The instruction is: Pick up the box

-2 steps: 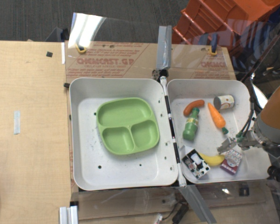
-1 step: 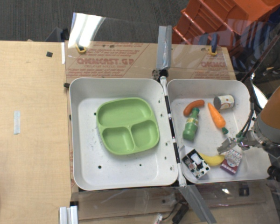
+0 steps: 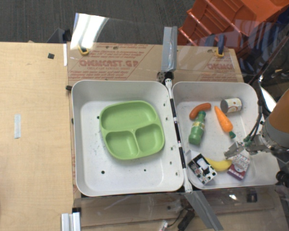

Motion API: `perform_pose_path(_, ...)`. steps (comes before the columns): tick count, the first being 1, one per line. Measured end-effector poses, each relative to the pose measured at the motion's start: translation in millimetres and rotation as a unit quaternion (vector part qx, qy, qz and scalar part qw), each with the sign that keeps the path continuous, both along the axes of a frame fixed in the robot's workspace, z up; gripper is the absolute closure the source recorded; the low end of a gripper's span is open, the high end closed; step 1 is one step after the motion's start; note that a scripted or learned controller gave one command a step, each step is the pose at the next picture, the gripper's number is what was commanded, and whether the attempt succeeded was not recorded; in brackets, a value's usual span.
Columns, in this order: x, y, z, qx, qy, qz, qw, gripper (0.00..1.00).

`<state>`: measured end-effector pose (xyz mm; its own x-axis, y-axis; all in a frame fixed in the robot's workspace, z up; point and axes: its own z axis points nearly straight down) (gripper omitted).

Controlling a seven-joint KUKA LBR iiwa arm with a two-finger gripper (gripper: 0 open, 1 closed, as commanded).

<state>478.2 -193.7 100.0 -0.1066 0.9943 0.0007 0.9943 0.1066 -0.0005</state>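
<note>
End effector (image 3: pixel 239 150) low over the partly hidden box (image 3: pixel 239 167) in the right bin (image 3: pixel 216 88); finger state unclear.

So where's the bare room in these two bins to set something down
Left bin: bare floor rings the green plate, widest along its front. Right bin: a bare patch between green bottle and carrot. Its front is crowded: black-white box, banana, red packet, gripper.

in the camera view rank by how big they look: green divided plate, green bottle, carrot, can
1. green divided plate, by far the largest
2. green bottle
3. carrot, close to the bottle in length but thinner
4. can, smallest
</note>
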Motion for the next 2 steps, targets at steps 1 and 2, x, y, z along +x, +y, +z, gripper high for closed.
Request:
perform_pose_path(1, 0.0, 0.0, 0.0, 0.0000, 0.000, 0.000, 1.0000, 0.00)
perform_pose_path(2, 0.0, 0.0, 0.0, 0.0000, 0.000, 0.000, 1.0000, 0.00)
